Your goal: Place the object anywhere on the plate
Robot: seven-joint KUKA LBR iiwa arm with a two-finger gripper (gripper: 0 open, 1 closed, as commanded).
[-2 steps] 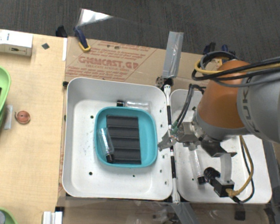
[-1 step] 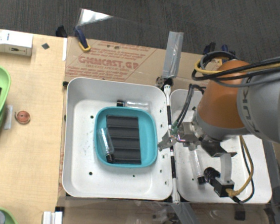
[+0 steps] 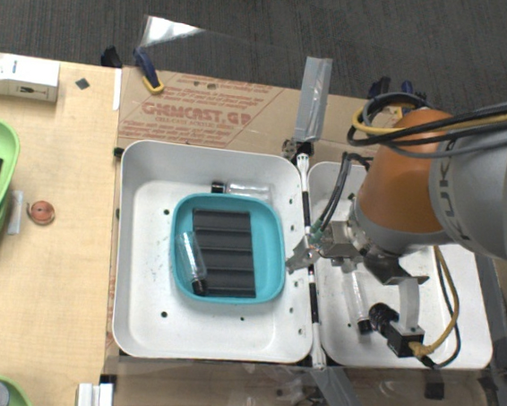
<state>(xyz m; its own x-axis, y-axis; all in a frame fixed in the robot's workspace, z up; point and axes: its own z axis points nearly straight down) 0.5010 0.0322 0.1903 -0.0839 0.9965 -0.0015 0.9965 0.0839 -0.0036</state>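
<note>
Gripper [image 3: 306, 255] sits over the divider between the two white bins, just right of the teal plate [image 3: 272, 245]; can't tell from this angle whether it's clenched or released, the orange wrist band [image 3: 400, 181] blocks most of it. Nothing visibly held. A clear tube with a dark cap [image 3: 191, 261] lies on the plate's left side, along the black ribbed insert [image 3: 226, 249]; a second clear tube [image 3: 241, 189] lies off the plate, just behind its back rim, on the left bin floor [image 3: 135, 302]. Judgement: if the tube on the plate is the object, placement looks done and the next move is a clean retreat right. If it's the one behind the plate, the pick isn't started yet.
</note>
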